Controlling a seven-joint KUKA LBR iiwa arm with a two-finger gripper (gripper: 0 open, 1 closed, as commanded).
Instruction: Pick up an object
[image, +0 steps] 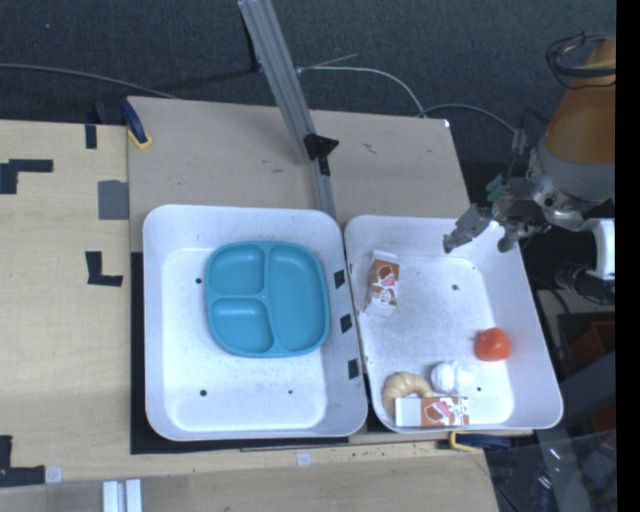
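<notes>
My gripper (487, 232) hangs over the far right rim of the right bin (520, 300), its two fingers spread apart with nothing between them. In that bin lie a small brown-and-white carton (383, 283) near the left wall, a red tomato-like ball (491, 344) toward the right, and, along the front wall, a tan croissant (404, 384), a small white object (446, 377) and a flat red-and-white packet (432, 411). All of them lie well below and apart from the gripper.
The left bin (170, 330) holds a teal divided plate (267, 298). A grey metal bar (290, 90) slants down from the top to the seam between the bins. Wooden bench surface surrounds the bins.
</notes>
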